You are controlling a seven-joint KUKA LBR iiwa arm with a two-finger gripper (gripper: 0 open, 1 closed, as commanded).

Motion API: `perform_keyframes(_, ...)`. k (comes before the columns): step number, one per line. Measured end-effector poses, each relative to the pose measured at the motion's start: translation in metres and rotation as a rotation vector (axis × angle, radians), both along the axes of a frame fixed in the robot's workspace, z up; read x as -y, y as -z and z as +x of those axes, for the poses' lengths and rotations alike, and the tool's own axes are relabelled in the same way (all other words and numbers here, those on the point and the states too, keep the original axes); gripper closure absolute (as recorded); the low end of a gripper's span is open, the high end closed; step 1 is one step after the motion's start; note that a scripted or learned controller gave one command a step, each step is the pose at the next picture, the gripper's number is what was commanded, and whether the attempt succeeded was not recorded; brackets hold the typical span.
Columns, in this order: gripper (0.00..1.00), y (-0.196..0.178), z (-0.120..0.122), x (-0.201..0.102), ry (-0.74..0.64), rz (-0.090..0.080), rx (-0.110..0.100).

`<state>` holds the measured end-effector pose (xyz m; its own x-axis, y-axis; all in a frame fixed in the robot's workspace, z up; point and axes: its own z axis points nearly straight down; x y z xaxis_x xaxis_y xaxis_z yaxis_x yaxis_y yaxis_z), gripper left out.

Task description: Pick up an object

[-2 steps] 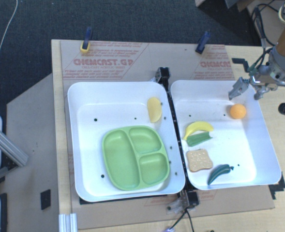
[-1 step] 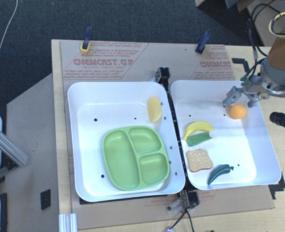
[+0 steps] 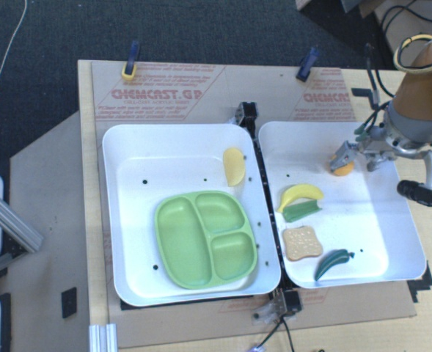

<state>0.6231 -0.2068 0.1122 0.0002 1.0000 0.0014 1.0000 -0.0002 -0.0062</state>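
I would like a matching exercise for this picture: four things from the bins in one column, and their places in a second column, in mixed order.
Things:
1. green plate
2. banana
3. slice of bread
4. orange thing

Places:
A. right bin, close under the gripper
B. left bin
C. right bin, between the banana and the green pepper
D. right bin, touching a green vegetable

Pairs: 1-B, 2-D, 3-C, 4-A

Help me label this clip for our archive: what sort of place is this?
Probably a robotics lab test bench, not a kitchen. A grey arm reaches over two white bins clamped to a board, with toy food such as a banana and a green divided plate.
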Motion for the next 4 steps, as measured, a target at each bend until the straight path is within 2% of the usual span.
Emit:
perform_keyframes(1,1.00,-0.014,0.002,0.000,-0.001,-0.002,0.007)
perform_keyframes(3,1.00,-0.131,0.001,0.007,-0.001,-0.005,0.014)
perform_keyframes(4,1.00,-0.132,-0.002,-0.057,-0.006,0.001,0.004)
